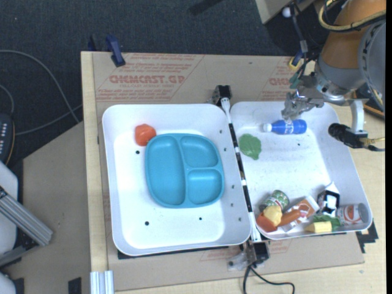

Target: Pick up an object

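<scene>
- Camera view, looking down on the bench: I have two white bins side by side, the left bin (116, 182) at mid frame and the right bin (349, 170) toward the right.
- Arm (349, 41) reaches in from the upper right, orange band at the top corner of the frame.
- Gripper (298, 110) sits at the upper part of the right bin, directly over a small blue bottle (286, 127) lying on its side, white cap pointing left.
- Whether it has a hold on the bottle, or how wide it stands, I cannot tell from this angle.
- Green leaf-shaped piece (250, 146) lies just below and left of the bottle, near the bin's left wall.
- Heap of small toys (294, 214) is crowded into the lower right corner of the right bin: orange, red, yellow and green bits.
- Left bin holds a blue divided plate (184, 168) at its centre, and an orange ball (144, 134) just off the plate's upper left.
</scene>
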You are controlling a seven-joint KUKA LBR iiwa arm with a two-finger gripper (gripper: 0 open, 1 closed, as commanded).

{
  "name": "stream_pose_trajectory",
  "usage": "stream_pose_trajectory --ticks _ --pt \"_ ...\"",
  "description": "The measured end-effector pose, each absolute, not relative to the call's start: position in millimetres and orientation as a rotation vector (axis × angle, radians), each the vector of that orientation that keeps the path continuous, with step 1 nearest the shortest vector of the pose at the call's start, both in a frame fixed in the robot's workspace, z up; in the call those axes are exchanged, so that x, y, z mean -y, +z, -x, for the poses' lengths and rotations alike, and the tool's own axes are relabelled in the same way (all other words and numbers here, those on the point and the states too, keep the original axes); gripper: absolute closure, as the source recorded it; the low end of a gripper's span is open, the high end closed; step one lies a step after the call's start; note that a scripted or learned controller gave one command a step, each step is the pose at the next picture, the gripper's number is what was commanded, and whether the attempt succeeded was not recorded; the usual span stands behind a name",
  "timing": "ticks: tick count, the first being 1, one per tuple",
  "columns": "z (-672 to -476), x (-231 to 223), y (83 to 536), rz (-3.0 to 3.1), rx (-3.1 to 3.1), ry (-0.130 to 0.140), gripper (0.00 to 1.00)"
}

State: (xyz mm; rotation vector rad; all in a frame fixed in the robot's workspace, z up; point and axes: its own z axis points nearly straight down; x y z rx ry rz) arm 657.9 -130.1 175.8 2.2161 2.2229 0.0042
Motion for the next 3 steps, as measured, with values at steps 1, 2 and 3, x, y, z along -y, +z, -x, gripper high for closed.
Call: stream_pose_trajectory --ticks 1,2,3 --pt "-656.3 131.3 173.4 -2.221 -2.223 -0.002 0.0" --pt "-669.3 146.4 103.3 -2.21 -2.214 0.008 0.0" --pt "-668.7 219.9 101.0 -2.22 -2.228 0.009 0.0"
